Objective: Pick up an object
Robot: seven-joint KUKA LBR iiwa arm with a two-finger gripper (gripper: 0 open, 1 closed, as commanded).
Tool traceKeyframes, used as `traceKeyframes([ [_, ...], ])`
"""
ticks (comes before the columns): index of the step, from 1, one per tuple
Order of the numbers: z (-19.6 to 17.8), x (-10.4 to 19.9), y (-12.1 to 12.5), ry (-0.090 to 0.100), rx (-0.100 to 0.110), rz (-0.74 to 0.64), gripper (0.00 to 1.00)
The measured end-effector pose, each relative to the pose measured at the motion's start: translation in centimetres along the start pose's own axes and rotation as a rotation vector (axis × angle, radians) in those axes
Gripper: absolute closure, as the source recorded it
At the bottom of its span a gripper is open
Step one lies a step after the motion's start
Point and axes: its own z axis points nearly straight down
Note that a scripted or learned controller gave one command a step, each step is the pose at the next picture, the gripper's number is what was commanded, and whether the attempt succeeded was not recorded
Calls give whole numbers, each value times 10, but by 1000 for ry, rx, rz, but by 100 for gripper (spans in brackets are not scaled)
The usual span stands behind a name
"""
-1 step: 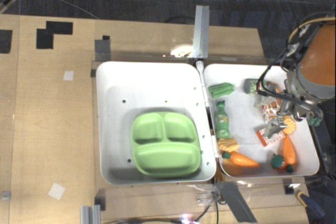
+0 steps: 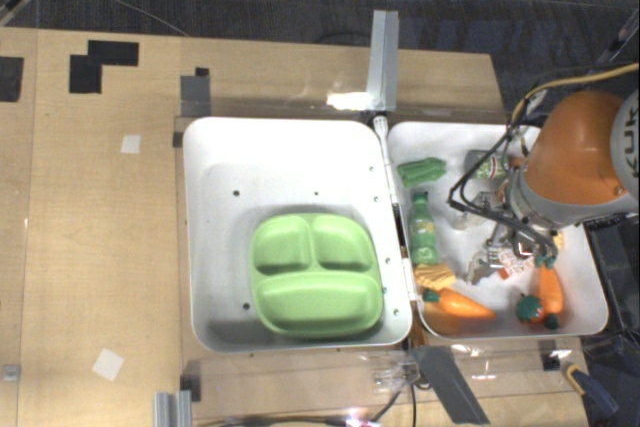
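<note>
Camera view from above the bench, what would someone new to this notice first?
Probably the big green divided plate lying in the left bin. Next, the grey arm with its orange band reaching in from the right over the right bin, its gripper low among the items there. Along that bin's near side lie two toy carrots, one by the front left corner and one further right, with a green bottle along the left wall.

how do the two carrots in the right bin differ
The near carrot lies roughly flat along the front wall, left of the far carrot, which lies more front to back by the right wall. The near carrot looks longer and paler orange; the far carrot looks stubbier and deeper orange. Both are orange toys with green tops in the right bin.
</note>
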Motion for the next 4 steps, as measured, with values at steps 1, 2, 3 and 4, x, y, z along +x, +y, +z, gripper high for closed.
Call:
traceKeyframes([
  [1,-13,-4,2,-12,1,-7,100],
  [2,-95,-60,35,-1,-2,-81,100],
  [3,-133,-136,-27,2,0,-235,100],
  [4,-142,-139,-60,2,-1,-520,100],
])
